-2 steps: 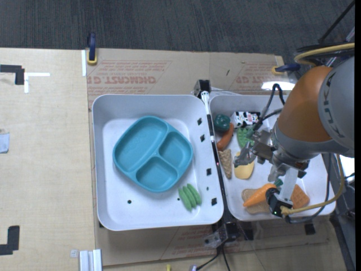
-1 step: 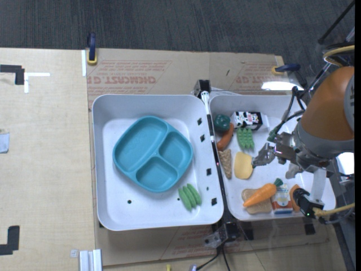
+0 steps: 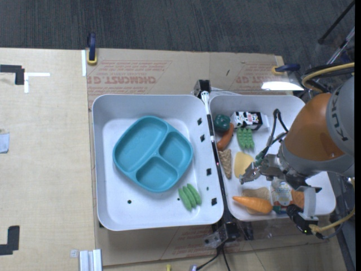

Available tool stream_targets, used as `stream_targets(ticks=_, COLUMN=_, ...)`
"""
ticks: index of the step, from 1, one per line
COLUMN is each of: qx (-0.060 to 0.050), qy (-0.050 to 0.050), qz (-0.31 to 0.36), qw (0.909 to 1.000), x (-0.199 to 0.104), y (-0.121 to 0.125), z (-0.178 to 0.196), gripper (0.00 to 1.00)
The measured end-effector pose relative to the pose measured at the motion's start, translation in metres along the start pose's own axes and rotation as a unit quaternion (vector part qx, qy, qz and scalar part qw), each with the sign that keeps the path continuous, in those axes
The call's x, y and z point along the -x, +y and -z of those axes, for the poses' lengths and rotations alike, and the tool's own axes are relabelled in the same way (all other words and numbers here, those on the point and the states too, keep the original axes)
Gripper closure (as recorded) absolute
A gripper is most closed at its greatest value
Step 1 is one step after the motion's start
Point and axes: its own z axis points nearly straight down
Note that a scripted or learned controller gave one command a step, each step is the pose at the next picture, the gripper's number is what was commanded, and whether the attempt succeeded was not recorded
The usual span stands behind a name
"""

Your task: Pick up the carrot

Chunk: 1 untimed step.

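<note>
Orange carrot lies unlifted in the right bin; gripper hovers just above it, released, grasp pending.

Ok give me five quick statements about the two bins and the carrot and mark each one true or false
1. The carrot lies in the right bin. True.
2. The blue divided plate sits in the right bin. False: it sits in the left bin.
3. The green pea pod lies inside one of the plate's compartments. False: it lies on the bin floor beside the plate.
4. The end effector is over the right bin, above the carrot in the picture. True.
5. The carrot is lifted clear of the bin between the fingers. False: it lies on the bin floor near the front wall.
</note>
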Motion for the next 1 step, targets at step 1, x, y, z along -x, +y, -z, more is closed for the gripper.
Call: stream_targets(ticks=1, qx=-0.002, qy=-0.001, qz=0.018, qw=0.9998, x=-0.0124, y=0.0544, z=-0.0113, gripper=0.00)
